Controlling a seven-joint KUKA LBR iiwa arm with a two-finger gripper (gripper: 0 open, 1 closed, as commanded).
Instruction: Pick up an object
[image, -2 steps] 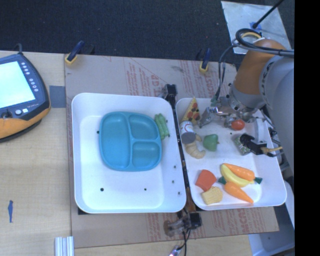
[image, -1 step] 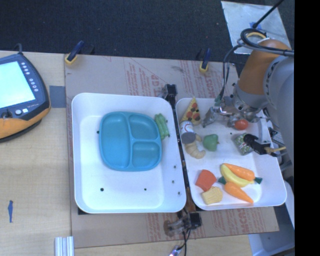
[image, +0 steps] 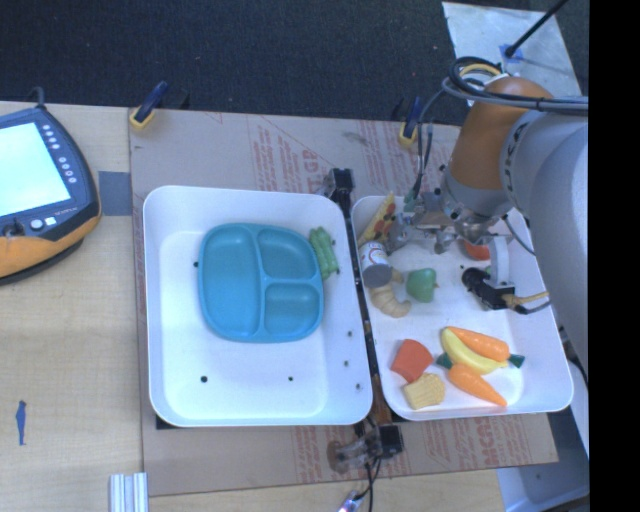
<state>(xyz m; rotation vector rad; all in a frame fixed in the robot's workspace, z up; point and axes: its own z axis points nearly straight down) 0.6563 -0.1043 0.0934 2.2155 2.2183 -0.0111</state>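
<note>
Grey and orange, the arm's gripper (image: 432, 228) hangs low in the right bin (image: 548, 398) above a green toy (image: 422, 284), its grip seemingly unreadable amid clutter.

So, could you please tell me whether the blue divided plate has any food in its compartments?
Empty. All three compartments of the blue plate show bare blue; the green toy lies beside its right edge, in the left bin.

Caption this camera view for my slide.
Arm's gripper low over right bin of toy food; blue tray in left bin.
</note>
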